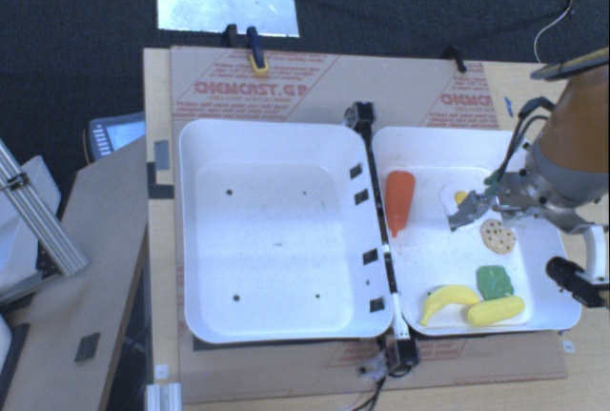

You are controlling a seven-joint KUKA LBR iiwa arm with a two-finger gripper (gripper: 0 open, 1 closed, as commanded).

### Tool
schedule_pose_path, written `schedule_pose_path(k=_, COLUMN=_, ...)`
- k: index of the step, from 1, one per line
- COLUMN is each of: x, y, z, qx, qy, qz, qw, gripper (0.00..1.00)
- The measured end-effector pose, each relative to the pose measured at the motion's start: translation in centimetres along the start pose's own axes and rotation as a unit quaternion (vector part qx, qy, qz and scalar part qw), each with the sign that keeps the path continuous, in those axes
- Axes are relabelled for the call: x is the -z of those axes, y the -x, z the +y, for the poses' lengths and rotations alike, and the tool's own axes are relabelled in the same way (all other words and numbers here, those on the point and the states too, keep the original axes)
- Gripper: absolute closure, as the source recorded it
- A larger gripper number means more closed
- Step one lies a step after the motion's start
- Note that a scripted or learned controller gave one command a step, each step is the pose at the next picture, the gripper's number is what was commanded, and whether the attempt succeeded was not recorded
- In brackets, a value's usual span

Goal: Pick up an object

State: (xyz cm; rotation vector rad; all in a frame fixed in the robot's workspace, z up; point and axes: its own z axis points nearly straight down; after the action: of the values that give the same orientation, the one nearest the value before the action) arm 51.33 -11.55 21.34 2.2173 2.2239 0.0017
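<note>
At the near edge of the right bin (pixel 572 312) I see a yellow banana (pixel 446 300) and, just beside it on the right, a second yellow fruit (pixel 496 310), long like a lemon or a small corn. A green piece (pixel 494 280) lies touching them on the far side. A little farther there is a round cookie (pixel 497 236) with dark dots, and the gripper (pixel 464 214) hangs just to the left and far side of it, above something small and yellow (pixel 461 197) on a white patch. I cannot tell if the claw is apart or together; its end is dark and small from here. Nothing is visibly between its tips. The orange carrot (pixel 398 201) lies at the left wall of this bin, apart from the gripper. The left bin (pixel 191 237) has nothing for me to take.

In my judgement the pick is not yet done: every object rests on the bin floor, so closing and lifting remain.
</note>
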Motion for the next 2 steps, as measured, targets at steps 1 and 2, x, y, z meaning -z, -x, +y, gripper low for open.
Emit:
schedule_pose_path(k=1, x=11.3, y=-4.8, z=-1.6, qx=0.003, qy=0.007, qz=0.0, qw=1.0, gripper=0.0)
schedule_pose_path(k=2, x=27.6, y=-5.5, z=4.5, qx=0.002, qy=0.008, qz=-0.001, qw=1.0, gripper=0.0)
